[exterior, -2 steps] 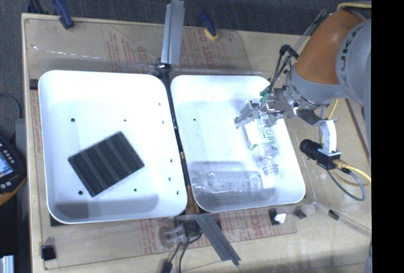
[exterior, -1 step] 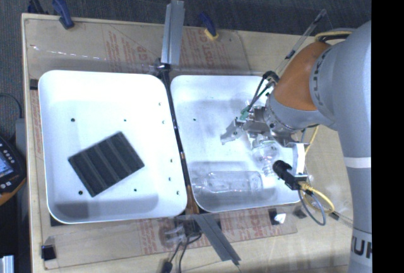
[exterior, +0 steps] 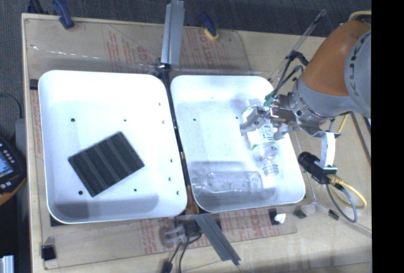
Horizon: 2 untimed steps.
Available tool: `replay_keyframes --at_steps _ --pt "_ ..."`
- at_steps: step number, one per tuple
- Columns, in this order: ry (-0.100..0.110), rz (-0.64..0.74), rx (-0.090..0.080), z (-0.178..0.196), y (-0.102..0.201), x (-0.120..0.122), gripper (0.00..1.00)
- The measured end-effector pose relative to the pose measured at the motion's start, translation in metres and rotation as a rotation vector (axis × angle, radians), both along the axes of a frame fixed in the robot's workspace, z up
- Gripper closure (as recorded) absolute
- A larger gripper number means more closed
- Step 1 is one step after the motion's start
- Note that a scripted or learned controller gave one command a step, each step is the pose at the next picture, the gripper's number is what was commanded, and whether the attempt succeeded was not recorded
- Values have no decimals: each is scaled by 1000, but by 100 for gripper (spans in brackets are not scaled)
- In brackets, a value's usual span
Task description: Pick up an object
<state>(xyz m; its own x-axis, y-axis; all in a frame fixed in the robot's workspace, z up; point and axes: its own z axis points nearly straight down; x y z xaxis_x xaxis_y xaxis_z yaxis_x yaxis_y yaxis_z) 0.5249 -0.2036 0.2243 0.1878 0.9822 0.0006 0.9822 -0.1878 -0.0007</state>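
My gripper (exterior: 254,120) hangs low over the right side of the right bin (exterior: 208,95), on the grey arm with the orange band (exterior: 334,60). Just below it, against the bin's right wall, lies a small clear plastic bottle (exterior: 266,151) with a white and green label; the gripper's tip sits close over its upper end. A larger clear bottle (exterior: 226,181) lies on its side along the front of the same bin. A black ribbed rectangular pad (exterior: 106,163) rests flat in the left bin (exterior: 95,92).
A grey metal bar (exterior: 172,32) stands behind the bins where they meet. Blue clamps (exterior: 62,12) grip the back edge of the board. Cables and a connector (exterior: 319,168) hang beside the right bin's right wall.
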Motion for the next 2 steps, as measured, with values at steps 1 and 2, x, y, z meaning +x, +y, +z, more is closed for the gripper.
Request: replay_keyframes --at_steps 1,2 --pt "3 14 0 -27 -1 50 0" --pt "5 23 1 -18 0 50 100"
